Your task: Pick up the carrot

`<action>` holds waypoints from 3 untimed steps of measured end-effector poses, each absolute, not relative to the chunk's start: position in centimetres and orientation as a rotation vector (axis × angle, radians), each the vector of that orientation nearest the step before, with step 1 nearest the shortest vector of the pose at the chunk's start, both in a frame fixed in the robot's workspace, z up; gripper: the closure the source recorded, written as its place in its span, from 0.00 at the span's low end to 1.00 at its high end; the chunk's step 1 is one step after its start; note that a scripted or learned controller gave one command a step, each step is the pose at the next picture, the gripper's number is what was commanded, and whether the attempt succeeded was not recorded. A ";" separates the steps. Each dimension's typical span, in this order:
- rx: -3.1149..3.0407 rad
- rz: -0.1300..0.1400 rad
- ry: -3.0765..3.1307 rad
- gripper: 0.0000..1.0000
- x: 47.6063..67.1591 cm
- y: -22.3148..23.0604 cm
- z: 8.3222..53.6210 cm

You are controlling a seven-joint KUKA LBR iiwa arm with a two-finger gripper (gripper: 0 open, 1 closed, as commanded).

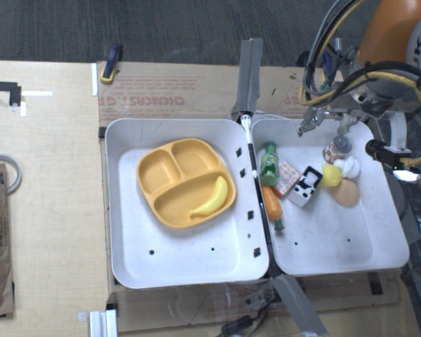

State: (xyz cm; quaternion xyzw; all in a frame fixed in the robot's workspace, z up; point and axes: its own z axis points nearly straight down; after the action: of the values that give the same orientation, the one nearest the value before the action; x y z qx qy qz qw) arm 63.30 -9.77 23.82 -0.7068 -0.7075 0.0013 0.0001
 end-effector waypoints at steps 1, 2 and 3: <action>-2.486 0.005 -1.919 0.00 56.3 -11.3 12.9; -2.524 -0.005 -1.875 0.00 55.7 -13.9 9.5; -2.510 0.003 -1.890 0.00 58.1 -19.6 15.3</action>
State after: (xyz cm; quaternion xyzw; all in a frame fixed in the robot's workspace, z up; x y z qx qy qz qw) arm 58.05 -19.56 15.32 -0.7988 -0.6016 0.0010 -0.0004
